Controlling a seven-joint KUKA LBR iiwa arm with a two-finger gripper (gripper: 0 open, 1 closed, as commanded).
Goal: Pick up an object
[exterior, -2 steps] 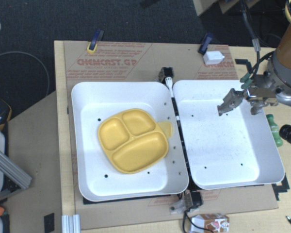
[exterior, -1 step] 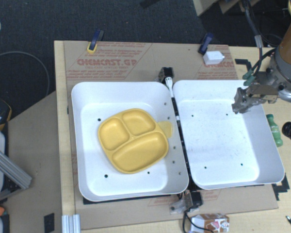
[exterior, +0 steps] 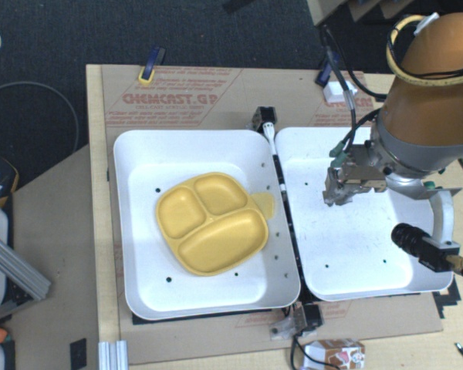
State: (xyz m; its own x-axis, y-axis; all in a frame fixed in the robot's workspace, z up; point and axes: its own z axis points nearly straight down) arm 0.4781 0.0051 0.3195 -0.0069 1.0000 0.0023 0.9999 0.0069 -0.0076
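A yellow divided plate (exterior: 211,221) with three compartments lies in the middle of the left bin (exterior: 131,206). A small pale yellow object (exterior: 263,203) pokes out from under the plate's right edge. My gripper (exterior: 338,196) hangs over the upper left part of the right bin (exterior: 355,276), well to the right of the plate and apart from it. I see nothing between its fingers.
A black divider strip (exterior: 282,195) runs between the two bins. A black cylindrical part (exterior: 418,244) of the arm juts over the right bin's lower right. Clamps sit at the back edge: blue-yellow (exterior: 149,66) and black (exterior: 263,117).
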